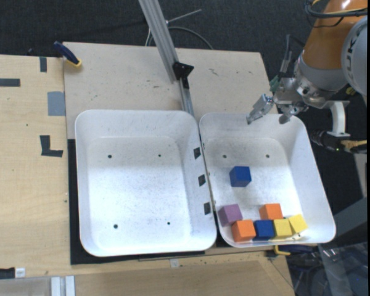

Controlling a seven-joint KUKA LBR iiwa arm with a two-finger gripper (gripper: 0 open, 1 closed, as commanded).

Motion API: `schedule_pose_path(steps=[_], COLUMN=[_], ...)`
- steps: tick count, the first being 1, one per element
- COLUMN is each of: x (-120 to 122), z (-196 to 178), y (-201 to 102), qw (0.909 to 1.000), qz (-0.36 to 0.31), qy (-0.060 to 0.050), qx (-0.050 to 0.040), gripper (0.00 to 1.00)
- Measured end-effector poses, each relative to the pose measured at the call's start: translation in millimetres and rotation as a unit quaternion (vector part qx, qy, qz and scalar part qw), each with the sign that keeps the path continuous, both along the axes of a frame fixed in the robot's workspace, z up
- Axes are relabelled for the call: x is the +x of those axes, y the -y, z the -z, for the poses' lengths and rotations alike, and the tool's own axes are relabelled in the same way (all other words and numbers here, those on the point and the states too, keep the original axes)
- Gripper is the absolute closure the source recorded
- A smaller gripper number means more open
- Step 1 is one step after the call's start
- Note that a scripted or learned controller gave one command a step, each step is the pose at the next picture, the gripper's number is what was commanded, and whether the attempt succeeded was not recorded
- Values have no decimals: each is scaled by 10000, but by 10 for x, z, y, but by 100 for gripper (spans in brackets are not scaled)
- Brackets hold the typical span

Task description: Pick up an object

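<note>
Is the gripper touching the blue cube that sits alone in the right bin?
Apart. In the camera view the gripper is at the bin's far rim, with bare white floor between it and the blue cube.

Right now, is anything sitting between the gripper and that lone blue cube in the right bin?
Nothing visible does. The gripper, fingers spread, hangs over the right bin's far rim, and bare bin floor lies between it and the lone blue cube. The other blocks crowd the near edge, beyond it.

We read this as a robotics lab. A plywood bench (142, 73) marked with grey tape patches carries two shallow white bins (86, 165) on a black mat. An aluminium mast (160, 29) rises behind them, and small coloured test cubes (265, 227) sit in one bin.
</note>
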State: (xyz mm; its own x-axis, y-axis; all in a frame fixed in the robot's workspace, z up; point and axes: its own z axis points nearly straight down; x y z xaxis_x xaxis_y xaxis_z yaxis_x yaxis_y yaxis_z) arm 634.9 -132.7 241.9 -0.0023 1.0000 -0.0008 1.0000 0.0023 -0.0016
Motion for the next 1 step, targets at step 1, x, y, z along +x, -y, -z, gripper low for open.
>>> schedule_pose_path(steps=[1], x=[-436], z=[1010], y=[-303], qw=[10000], qz=[6], qy=[-50], qx=[15], gripper=[0])
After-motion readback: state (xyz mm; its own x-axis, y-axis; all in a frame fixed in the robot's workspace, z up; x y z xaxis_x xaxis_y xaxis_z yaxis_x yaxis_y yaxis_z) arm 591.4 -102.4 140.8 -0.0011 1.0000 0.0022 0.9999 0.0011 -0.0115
